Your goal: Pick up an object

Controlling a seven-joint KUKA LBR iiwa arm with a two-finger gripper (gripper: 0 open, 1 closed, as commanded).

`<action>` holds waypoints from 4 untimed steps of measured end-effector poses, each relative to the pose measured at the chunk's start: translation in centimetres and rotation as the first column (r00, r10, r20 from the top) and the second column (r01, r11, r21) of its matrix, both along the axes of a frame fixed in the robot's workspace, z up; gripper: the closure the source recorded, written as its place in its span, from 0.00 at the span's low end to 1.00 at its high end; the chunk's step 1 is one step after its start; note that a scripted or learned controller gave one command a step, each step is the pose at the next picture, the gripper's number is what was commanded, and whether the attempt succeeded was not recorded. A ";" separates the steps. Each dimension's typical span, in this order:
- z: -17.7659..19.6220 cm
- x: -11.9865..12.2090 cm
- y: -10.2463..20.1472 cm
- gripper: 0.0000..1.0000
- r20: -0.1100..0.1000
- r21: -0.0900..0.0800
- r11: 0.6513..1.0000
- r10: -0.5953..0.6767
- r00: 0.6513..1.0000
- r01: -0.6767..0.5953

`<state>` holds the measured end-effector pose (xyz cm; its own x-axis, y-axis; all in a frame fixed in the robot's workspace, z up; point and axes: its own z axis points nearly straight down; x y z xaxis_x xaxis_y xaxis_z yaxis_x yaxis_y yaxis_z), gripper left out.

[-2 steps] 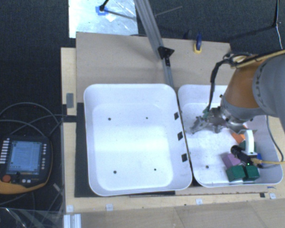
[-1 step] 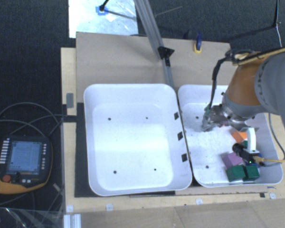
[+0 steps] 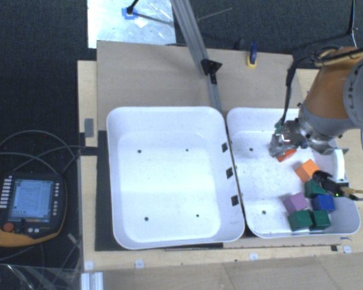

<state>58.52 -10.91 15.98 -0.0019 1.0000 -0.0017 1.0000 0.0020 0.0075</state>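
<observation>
Even, fairly bright overhead light falls on the bench, and the two white bins (image 3: 169,174) come close to washing out, with only soft grey shading along their inner walls. A shiny sheet (image 3: 130,14) at the top throws back hard glare, while the dark floor around stays dull. The picture is slightly soft and grainy, and shadows are faint and short.
</observation>
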 end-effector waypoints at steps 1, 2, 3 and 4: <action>6.4 0.2 0.5 1.00 0.002 0.000 1.000 0.004 1.000 -0.004; 7.0 0.3 0.5 1.00 -0.004 0.001 1.000 0.002 1.000 -0.002; 7.4 1.0 5.1 1.00 -0.005 0.003 1.000 0.008 1.000 -0.008; 8.3 1.6 10.4 1.00 -0.005 0.004 1.000 0.009 1.000 -0.009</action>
